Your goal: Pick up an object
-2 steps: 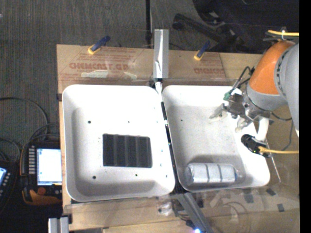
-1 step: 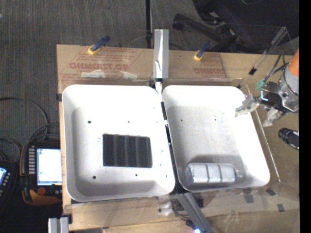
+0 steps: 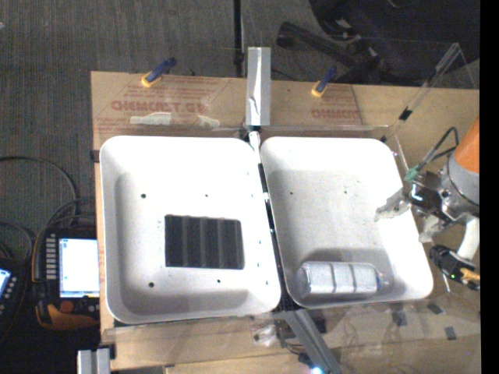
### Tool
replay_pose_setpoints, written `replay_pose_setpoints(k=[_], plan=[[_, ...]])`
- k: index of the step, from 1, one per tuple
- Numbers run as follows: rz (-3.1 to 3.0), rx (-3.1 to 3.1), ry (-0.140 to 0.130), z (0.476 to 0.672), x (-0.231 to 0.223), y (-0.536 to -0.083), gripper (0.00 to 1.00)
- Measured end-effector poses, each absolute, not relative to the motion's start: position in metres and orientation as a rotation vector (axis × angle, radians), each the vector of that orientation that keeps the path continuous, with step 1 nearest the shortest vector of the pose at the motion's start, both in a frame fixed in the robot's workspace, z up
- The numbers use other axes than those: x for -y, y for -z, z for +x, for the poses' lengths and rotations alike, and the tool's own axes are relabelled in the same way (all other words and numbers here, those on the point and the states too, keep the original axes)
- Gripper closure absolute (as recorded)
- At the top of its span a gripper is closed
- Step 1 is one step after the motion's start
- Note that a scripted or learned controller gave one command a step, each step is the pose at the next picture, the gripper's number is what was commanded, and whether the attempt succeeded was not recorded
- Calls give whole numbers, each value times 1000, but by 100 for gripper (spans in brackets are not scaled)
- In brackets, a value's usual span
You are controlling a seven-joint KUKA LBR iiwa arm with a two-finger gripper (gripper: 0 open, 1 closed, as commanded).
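A black ribbed rectangular block [image 3: 204, 241] lies flat in the middle of the left bin [image 3: 125, 178]. A silvery-grey oblong object with rounded segments [image 3: 343, 277] lies along the front wall of the right bin [image 3: 327, 162]. My gripper [image 3: 392, 206] hangs over the right bin's right side, near its rim, reaching in from the grey wrist [image 3: 440, 201]. It is well behind and to the right of the silvery object and touches neither object.
The two bins meet at a central seam [image 3: 267, 209]. A metal post [image 3: 257, 92] stands behind the seam. Two clamps [image 3: 158, 72] [image 3: 323, 84] hold the cardboard backing. Cables and a connector [image 3: 456, 265] hang by the wrist at the right.
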State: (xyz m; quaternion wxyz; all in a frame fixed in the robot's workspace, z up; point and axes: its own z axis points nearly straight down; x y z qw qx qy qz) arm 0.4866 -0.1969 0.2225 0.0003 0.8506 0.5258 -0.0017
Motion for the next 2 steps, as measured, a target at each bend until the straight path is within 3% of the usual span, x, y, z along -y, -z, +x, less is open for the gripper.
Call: replay_pose_setpoints(k=[1, 2], plan=[[2619, -1740, 3, 484, 181, -159, 0], [2449, -1970, 3, 484, 192, -152, 0]])
